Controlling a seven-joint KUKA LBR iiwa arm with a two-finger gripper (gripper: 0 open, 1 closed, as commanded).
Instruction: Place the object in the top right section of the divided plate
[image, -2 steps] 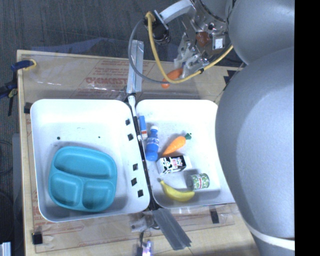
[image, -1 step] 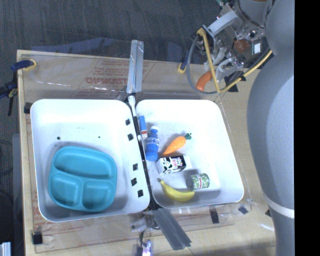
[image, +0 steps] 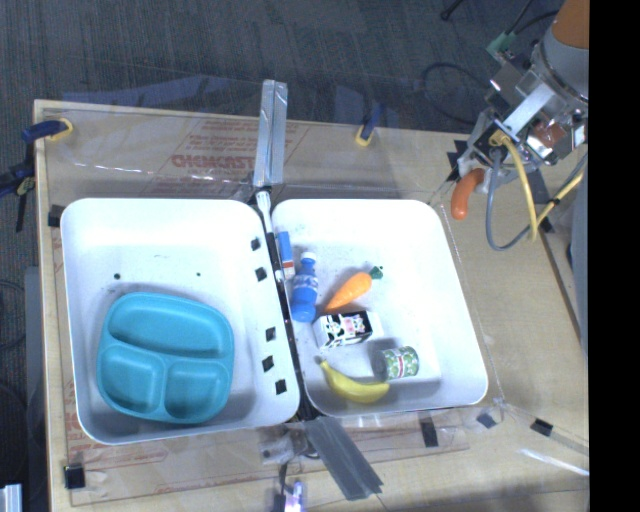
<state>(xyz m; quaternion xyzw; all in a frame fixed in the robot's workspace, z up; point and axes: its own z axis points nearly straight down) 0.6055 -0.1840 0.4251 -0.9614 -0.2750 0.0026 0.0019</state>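
Across the bench sit two shallow white bins side by side. The left bin carries the blue divided plate, lying flat toward its near-left corner with one long section and two smaller ones. The right bin holds the loose items, all well apart from the plate: a banana at the near edge, a carrot near the middle, a small black-and-white carton just beside it, a blue bottle against the divider and a little green can near the banana. Which of these is the task's object I cannot tell. All look light and toy-like, probably smooth plastic; the carrot and banana are best pinched across their thick middles, the carton across its flat sides, while the can may roll. The arm's wrist hangs beyond the right bin's far corner, away from everything; whether the jaws stand wide or narrow cannot be told.
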